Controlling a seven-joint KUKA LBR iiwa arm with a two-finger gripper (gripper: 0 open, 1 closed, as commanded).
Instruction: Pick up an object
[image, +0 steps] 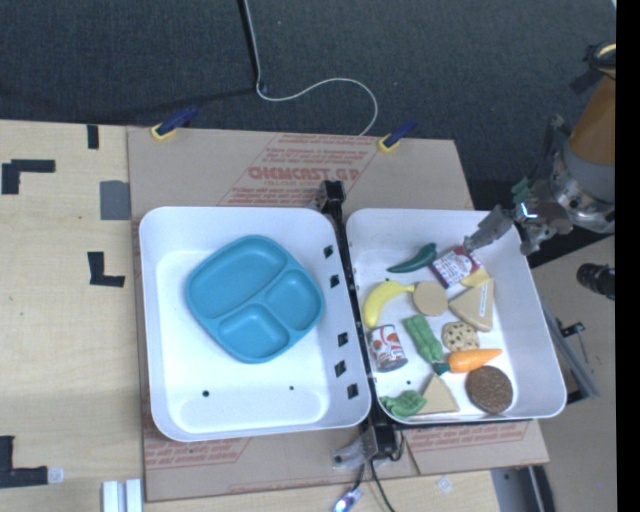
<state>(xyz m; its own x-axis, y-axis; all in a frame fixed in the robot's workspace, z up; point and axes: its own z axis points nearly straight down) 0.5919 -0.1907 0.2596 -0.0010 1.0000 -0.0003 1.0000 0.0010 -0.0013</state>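
Observation:
The right bin (535, 330) holds several toy foods: a dark green chili (412, 260), a red and white sachet (452, 267), a banana (385, 297), a cheese wedge (478, 301), a small can (388, 346), a carrot (473, 359) and a brown patty (490, 388). My gripper (488, 230) hangs at the bin's upper right corner, just right of and above the sachet. Nothing shows held in it. A blue divided plate (255, 298) lies in the left bin (160, 330).
A tan round biscuit (431, 298), a chip cookie (459, 335), a green pickle (424, 337), a sandwich triangle (438, 395) and a green leaf (402, 404) crowd the right bin. A black divider (345, 300) separates the bins. A white cable (300, 95) runs behind.

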